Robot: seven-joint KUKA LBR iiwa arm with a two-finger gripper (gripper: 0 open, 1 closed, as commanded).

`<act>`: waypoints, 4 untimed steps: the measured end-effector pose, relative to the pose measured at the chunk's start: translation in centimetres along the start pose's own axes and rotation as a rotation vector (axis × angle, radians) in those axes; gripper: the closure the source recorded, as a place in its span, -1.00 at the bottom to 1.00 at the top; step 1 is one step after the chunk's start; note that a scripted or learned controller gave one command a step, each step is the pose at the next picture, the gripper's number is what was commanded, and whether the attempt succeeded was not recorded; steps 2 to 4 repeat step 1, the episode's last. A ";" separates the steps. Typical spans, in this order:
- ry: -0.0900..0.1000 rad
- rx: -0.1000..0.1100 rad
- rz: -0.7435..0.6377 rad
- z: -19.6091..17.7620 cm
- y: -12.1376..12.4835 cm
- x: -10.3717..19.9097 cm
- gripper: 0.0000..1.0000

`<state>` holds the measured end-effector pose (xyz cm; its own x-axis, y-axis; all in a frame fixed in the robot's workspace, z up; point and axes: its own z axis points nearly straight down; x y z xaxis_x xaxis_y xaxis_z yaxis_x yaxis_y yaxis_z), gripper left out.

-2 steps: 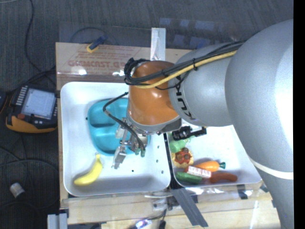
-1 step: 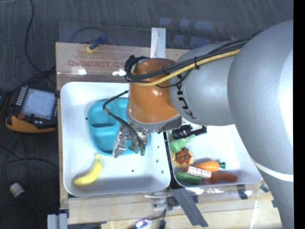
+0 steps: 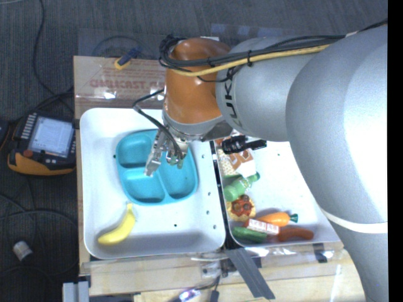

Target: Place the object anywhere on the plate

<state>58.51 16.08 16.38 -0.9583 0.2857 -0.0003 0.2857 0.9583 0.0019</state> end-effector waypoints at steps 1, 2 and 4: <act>-0.002 0.002 0.204 -5.0 -4.6 -2.8 1.00; -0.002 0.002 0.204 -5.0 -4.6 -2.8 1.00; -0.002 0.002 0.204 -5.0 -4.6 -2.8 1.00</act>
